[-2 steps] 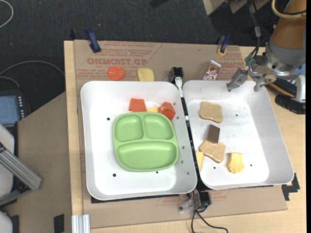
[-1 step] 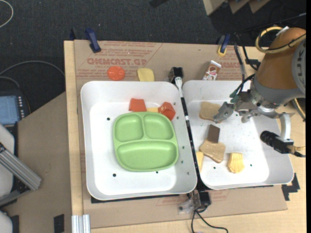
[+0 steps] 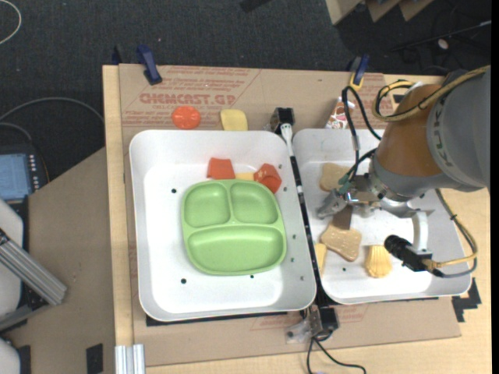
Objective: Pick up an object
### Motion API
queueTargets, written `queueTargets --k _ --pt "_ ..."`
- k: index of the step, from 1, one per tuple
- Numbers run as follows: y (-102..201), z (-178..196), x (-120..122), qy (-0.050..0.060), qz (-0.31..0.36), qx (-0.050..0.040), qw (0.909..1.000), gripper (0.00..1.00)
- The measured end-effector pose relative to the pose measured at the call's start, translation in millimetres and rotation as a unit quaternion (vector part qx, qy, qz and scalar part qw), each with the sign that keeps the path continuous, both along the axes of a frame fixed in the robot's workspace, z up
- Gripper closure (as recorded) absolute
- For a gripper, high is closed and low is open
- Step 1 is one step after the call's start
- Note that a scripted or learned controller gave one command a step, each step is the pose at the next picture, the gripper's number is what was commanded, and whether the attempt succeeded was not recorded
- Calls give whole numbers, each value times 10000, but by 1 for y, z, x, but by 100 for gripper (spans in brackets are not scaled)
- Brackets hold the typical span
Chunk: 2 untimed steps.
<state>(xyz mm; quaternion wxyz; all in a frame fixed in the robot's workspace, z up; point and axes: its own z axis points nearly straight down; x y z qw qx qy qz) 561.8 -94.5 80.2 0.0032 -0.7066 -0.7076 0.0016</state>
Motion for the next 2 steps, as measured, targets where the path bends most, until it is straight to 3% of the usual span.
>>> queueTargets --k 1,2 --pt "-2 15 2 -47 -16 -16 10000 100" --pt "61 137 -7 -104 33 -1 9999 100"
